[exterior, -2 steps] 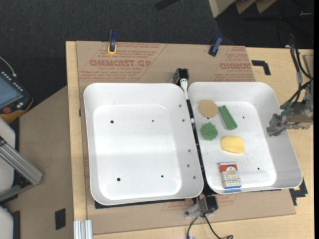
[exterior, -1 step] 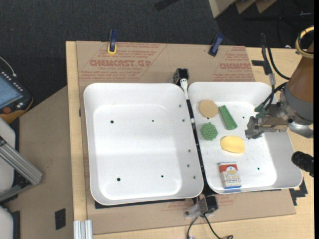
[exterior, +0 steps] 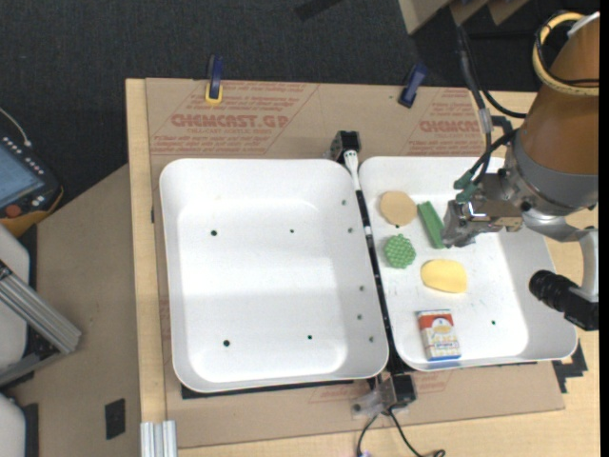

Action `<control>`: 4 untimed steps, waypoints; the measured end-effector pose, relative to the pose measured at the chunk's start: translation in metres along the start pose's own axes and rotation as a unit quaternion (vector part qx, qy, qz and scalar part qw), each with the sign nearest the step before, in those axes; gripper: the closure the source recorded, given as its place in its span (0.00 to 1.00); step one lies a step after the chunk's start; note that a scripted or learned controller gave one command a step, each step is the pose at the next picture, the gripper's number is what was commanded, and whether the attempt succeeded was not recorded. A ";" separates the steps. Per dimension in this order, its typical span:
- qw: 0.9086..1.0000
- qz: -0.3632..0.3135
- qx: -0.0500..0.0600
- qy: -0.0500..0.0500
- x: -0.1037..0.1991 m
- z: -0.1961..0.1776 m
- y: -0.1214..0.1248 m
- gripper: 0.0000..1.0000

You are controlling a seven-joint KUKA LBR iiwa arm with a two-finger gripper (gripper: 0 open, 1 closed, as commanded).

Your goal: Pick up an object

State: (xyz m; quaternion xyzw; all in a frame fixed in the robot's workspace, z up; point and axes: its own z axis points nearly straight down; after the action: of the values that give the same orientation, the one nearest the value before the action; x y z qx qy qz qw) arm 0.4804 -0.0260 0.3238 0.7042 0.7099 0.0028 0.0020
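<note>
The right bin [exterior: 504,336] contains five objects: one tan disc [exterior: 398,208], one green bar [exterior: 430,225], one green textured ball [exterior: 400,250], one yellow lump [exterior: 443,276] and one small box [exterior: 439,335]. The gripper [exterior: 463,228] sits just right of the green bar; its finger state cannot be determined. The left bin [exterior: 257,350] stands alongside.

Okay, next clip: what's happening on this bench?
A grey robot arm reaches in over the right bin, its gripper low beside a green bar. Nearby lie a tan disc, a green ball, a yellow lump and a small red and white box. Nothing looks lifted yet.
</note>
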 end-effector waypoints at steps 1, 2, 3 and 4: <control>1.000 0.000 -0.002 0.000 0.071 -0.087 0.001 1.00; 1.000 0.003 0.002 -0.001 0.067 -0.093 0.001 1.00; 1.000 0.003 0.001 -0.001 0.067 -0.103 0.002 1.00; 1.000 0.003 -0.001 -0.002 0.067 -0.113 0.002 1.00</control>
State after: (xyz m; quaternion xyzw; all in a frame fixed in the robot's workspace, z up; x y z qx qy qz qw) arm 0.4815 0.0414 0.4370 0.7062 0.7080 0.0021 0.0035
